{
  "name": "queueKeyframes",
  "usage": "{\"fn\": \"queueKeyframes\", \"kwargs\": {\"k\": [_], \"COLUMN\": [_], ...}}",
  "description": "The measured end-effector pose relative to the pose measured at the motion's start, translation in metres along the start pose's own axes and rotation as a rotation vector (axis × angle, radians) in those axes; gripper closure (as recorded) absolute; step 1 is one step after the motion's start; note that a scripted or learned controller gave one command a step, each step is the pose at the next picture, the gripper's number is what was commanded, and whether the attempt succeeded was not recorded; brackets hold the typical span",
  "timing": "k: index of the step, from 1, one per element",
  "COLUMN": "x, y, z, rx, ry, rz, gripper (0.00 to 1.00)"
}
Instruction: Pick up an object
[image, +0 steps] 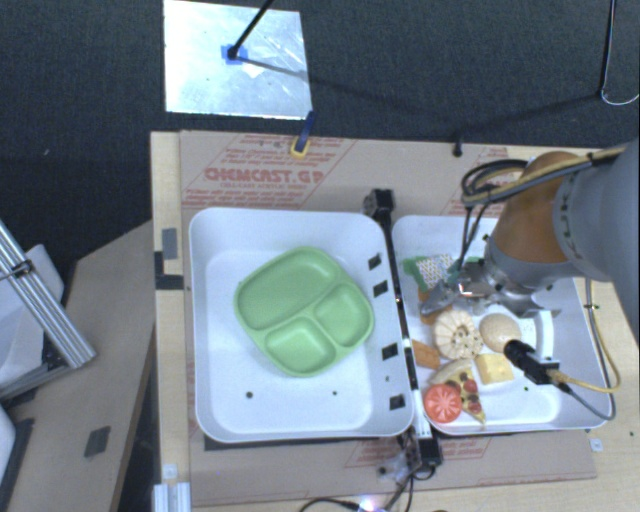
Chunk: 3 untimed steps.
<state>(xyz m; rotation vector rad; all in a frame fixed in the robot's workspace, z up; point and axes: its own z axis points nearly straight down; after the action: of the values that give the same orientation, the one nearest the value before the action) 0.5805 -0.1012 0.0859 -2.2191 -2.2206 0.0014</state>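
Lying nearest in the right bin (575, 415) are a red tomato (443, 402) and a pizza slice (466, 385), with a yellow cheese cube (493, 369) just beside them. Further in sit a round ridged cracker-like piece (459, 335) and a pale egg-shaped piece (499, 329). The gripper (447, 293) hangs low over the cracker-like piece; whether it grips anything cannot be told. In the left bin (215, 300) rests a green divided plate (303, 310).
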Motion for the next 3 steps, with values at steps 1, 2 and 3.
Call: {"fn": "queueKeyframes", "kwargs": {"k": [1, 2, 3], "x": [0.000, 0.000, -0.001], "y": [0.001, 0.003, 0.006], "z": [0.000, -0.012, -0.076], "rx": [-0.004, -0.011, -0.009], "ry": [-0.001, -0.002, -0.002], "rz": [0.001, 0.001, -0.004], "gripper": [0.00, 1.00, 1.00]}}
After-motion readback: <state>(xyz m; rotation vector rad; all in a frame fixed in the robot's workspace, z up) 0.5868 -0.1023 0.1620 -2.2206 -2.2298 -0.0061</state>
